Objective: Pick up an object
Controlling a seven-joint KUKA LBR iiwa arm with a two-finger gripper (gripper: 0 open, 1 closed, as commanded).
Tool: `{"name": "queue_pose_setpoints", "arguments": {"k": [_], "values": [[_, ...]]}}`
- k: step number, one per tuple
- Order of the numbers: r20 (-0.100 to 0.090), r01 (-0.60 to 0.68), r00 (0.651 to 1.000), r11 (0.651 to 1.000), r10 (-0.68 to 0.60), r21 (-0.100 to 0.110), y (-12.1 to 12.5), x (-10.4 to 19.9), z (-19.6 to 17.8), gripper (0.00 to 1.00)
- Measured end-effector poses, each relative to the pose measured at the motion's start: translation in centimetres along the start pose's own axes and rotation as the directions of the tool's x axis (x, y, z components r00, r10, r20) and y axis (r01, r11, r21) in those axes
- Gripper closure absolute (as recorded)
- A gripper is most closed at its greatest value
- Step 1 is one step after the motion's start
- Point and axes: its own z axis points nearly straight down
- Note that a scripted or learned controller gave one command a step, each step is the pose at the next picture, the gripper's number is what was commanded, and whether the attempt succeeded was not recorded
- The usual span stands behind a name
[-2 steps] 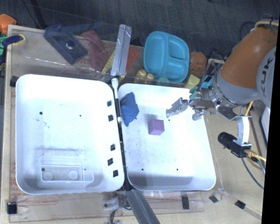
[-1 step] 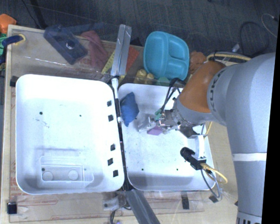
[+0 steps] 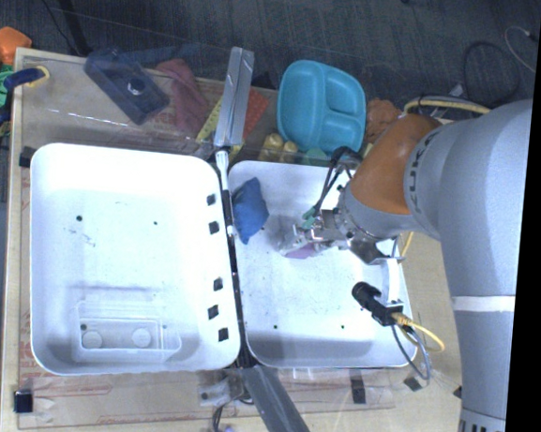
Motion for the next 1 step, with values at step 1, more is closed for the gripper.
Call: {"name": "queue_pose_setpoints", "arguments": {"k": [1], "values": [[-0.002, -0.060, 0.998, 0.998, 0.060, -0.001, 3.70, 5.64, -11.39, 1.00]]}}
